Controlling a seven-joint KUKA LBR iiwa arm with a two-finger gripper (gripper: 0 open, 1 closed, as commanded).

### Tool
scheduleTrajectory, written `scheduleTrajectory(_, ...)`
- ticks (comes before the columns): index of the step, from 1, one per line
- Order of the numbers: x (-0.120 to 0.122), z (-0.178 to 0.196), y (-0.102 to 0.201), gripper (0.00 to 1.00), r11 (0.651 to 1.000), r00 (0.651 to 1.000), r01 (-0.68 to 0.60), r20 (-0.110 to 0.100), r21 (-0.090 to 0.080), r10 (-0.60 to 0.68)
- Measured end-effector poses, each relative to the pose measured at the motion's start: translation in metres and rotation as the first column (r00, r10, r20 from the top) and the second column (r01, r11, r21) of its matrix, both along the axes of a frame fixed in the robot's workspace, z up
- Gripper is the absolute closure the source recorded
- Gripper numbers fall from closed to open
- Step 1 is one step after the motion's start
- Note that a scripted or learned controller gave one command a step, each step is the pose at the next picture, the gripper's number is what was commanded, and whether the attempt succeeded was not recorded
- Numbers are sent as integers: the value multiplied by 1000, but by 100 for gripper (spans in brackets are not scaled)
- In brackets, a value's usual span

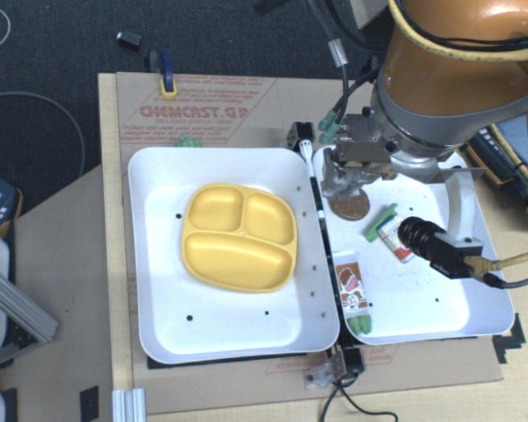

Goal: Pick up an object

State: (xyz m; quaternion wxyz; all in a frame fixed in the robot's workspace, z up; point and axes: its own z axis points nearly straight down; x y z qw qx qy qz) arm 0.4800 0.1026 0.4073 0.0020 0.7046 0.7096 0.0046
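Camera view: 2 shallow white bins side by side on the tabletop (202,104). In the left bin (150,236): 1 yellow 3-compartment plate (239,236), roughly centred. In the right bin (440,323): 1 brown disc (352,207) near the far-left corner, 1 green-and-red tube (389,229) near it toward the centre, 1 printed packet (352,288) along the dividing wall, 1 green item (359,325) just beside the packet's near end. Directly over the brown disc's far edge: the end effector (345,183). Opening state: cannot tell.
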Motion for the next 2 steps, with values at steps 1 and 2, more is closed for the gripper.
scheduleTrajectory(1,0,7,-3,100,1000,1000,4,-5,-4,-4)
scheduleTrajectory(2,-1,-32,-73,100,1000,1000,16,-15,-6,-16)
